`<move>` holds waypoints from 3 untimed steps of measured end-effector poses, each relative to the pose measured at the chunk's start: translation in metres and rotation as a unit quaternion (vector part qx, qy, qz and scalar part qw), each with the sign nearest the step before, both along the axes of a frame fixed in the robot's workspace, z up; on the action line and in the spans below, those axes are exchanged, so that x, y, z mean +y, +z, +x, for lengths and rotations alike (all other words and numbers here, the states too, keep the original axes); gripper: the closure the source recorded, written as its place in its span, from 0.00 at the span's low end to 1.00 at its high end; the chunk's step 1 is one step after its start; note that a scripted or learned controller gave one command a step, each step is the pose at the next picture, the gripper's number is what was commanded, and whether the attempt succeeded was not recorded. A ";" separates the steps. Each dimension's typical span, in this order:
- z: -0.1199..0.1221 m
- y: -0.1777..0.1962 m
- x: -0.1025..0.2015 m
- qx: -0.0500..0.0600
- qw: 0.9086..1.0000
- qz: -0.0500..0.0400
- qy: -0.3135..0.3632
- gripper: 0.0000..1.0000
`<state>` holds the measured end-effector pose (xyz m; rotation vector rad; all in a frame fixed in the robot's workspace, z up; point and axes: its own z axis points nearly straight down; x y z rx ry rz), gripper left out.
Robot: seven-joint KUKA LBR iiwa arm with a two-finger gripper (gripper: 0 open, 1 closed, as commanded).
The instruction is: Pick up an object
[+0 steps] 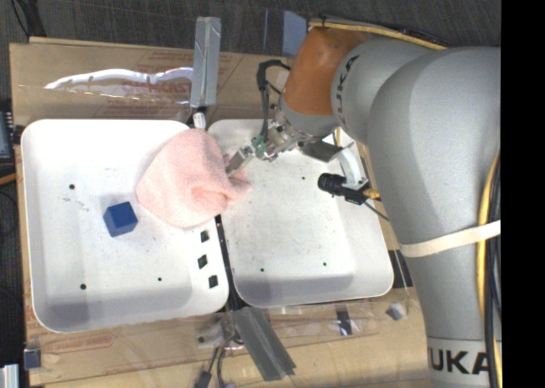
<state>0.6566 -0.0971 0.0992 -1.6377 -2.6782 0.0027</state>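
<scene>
Arm (pixel 426 148) nearest; tool (pixel 234 161) grasping one pink cloth (pixel 186 178); one blue cube (pixel 121 218); two bins (pixel 51 310).

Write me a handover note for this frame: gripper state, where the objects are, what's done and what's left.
Gripper: low at the near edge of the pink cloth; whether it grips the fabric cannot be told.
Pink cloth: bunched at the left bin's right side, draped over the divider into the right bin.
Blue cube: on the left bin floor, apart from the cloth.
Done: arm brought to the cloth.
Left: confirm a grasp and lift.
</scene>
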 end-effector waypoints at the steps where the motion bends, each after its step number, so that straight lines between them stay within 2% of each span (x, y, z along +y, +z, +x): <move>1: 0.001 -0.005 0.002 -0.002 0.992 0.000 0.122 0.00; 2: -0.018 0.095 0.027 -0.003 0.975 0.000 0.223 0.00; 3: -0.037 -0.004 0.003 0.000 0.977 0.000 0.213 0.00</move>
